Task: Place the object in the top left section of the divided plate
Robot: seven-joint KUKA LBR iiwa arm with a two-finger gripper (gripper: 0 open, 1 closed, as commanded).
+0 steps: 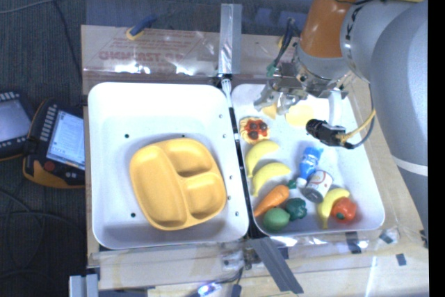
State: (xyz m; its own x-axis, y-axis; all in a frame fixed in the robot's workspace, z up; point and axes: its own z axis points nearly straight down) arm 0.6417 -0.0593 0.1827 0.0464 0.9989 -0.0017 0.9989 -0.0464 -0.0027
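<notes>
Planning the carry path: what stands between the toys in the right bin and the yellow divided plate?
The two raised white bin walls meeting at the centre separate the toy food from the yellow divided plastic plate; nothing else visibly intervenes.

The arm (pixel 389 45) is cut off by the right edge; its wrist hides part of a pale yellow item (pixel 300 115)

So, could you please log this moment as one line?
arm: over right bin's far end | gripper: above pale slice, nothing visibly held | plate: left bin, bare | toy food: right bin
</notes>
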